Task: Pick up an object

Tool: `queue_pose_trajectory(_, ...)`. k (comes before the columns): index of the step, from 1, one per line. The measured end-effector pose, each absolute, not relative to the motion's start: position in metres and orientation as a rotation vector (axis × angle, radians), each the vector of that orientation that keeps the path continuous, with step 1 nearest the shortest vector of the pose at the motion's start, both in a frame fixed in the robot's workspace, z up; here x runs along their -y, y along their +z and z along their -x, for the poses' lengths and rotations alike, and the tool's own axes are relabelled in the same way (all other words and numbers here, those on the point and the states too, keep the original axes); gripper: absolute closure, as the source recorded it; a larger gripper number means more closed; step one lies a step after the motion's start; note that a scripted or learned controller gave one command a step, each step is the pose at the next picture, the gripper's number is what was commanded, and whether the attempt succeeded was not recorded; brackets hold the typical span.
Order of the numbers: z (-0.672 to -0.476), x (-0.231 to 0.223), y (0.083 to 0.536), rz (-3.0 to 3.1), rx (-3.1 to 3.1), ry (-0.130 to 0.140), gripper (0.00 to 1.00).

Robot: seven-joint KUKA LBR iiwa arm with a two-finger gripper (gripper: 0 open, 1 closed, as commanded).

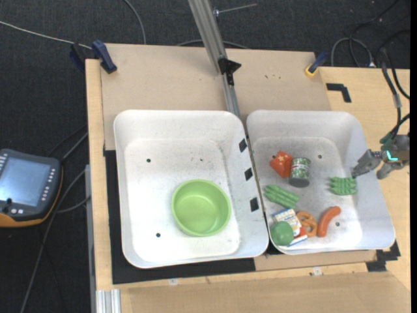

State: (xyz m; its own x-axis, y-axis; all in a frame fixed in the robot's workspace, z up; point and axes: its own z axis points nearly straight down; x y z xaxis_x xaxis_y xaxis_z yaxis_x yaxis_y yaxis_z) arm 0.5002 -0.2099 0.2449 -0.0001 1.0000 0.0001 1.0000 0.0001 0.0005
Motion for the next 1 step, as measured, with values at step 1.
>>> queue_pose_trajectory(1, -0.5002, 0.2099, 0.2448, -2.221, -2.221, 0.000, 0.00)
